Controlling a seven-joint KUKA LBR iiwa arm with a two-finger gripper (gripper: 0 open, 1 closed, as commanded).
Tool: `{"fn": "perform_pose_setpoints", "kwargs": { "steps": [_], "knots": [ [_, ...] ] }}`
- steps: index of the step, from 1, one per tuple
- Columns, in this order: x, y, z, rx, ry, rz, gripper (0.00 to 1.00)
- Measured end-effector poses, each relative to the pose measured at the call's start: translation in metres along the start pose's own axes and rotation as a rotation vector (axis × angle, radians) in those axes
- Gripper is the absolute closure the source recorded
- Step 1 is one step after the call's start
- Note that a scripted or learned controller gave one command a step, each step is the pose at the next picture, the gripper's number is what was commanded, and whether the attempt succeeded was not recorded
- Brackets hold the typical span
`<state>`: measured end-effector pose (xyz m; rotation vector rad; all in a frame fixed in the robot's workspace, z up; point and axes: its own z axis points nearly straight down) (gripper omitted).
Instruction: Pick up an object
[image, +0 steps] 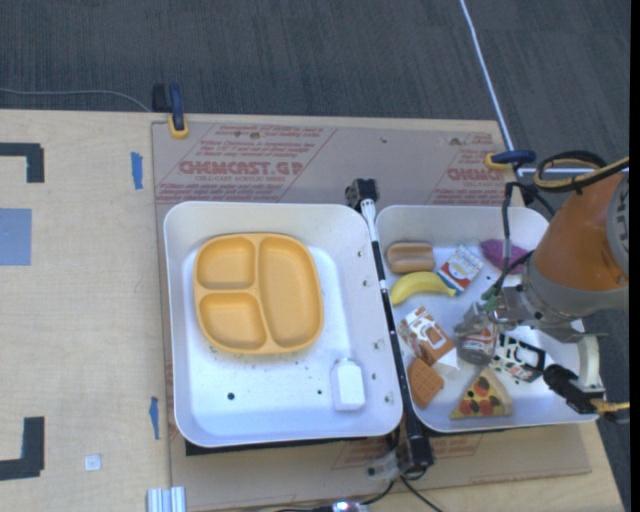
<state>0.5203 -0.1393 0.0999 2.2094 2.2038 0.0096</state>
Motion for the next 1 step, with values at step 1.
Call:
{"fn": "perform_pose_setpoints", "kwargs": {
  "steps": [1],
  "knots": [
    [0.0745,0.012,-0.1286,0.017,0.011,-0.004,1.0]
  ]
}}
